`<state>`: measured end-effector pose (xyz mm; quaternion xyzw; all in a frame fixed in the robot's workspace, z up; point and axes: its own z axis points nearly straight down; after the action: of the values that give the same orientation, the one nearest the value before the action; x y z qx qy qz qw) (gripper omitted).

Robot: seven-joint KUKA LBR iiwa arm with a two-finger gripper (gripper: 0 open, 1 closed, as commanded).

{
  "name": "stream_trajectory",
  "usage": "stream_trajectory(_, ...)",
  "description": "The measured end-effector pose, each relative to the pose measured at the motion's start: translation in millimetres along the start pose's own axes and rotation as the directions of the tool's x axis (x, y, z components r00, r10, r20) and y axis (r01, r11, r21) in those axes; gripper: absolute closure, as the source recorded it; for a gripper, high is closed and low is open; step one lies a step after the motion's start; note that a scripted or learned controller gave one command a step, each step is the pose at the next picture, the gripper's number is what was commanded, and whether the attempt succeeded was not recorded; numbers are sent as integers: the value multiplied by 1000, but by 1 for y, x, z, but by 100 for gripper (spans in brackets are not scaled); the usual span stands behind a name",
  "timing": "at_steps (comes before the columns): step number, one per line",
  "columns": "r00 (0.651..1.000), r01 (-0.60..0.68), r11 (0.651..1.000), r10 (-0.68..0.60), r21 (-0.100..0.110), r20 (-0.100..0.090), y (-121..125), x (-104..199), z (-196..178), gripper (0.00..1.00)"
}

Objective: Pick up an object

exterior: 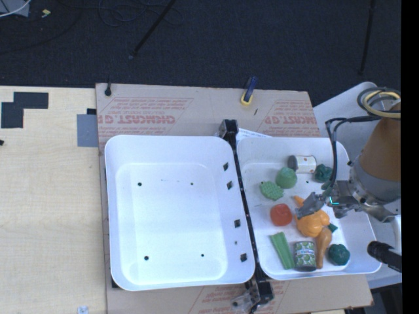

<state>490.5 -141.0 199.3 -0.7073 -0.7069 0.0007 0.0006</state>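
The gripper hung low in the right bin, right over an orange toy that sat between a red ball and a green ball, and I could not tell if its jaws were closed.

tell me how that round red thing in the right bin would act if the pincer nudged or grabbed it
The red object looks rounded, tomato-like, so a nudge would probably roll it toward the green strip or the orange piece beside it. Its smooth curved sides might slip out of a pinch unless gripped across the middle. It seems a small toy, likely light.
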Motion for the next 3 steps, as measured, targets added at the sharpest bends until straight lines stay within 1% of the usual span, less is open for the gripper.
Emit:
stream_trajectory(1, 1000, 3, 1000, -3, 3, -2, -6, 46, 117, 0)
stream_trajectory(2, 1000, -1, 1000, 1, 1, 1, -1, -4, 112, 0)
stream_trajectory(3, 1000, -7, 1000, 7, 2, -3, -2, -3, 102, 100)
